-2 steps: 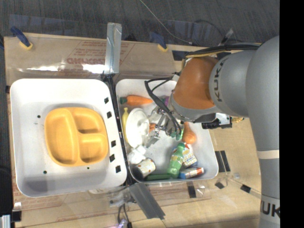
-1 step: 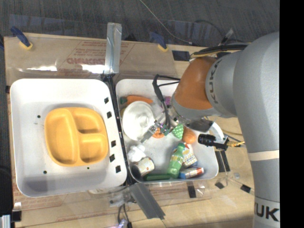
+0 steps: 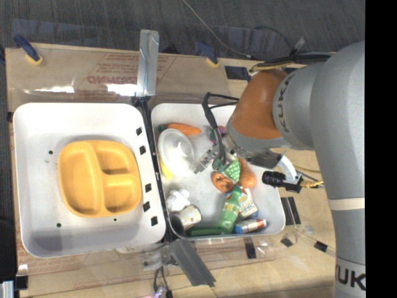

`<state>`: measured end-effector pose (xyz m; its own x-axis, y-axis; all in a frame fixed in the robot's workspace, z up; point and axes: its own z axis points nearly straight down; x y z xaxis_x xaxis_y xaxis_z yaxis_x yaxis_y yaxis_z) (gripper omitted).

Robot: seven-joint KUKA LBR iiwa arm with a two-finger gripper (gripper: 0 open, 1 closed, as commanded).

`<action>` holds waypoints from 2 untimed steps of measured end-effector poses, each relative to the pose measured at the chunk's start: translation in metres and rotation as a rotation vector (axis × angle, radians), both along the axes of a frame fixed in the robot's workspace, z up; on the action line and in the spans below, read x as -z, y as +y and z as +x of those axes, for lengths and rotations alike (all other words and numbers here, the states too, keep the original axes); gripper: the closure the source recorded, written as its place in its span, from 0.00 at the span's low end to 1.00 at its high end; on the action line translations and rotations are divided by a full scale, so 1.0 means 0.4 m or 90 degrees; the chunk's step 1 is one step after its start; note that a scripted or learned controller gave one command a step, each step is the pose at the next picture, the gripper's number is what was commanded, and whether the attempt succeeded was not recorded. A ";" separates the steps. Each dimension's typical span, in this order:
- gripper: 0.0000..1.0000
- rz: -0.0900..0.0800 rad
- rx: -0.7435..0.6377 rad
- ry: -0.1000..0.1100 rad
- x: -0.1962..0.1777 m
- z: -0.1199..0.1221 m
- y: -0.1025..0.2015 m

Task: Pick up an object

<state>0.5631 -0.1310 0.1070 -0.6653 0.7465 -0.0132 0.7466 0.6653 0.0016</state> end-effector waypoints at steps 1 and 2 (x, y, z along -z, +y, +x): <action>1.00 0.004 0.027 0.003 -0.127 0.114 -0.185; 1.00 0.007 0.057 0.008 0.007 -0.199 -0.199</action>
<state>0.4834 -0.2107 0.1044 -0.5959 0.8030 0.0030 0.8030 0.5959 -0.0017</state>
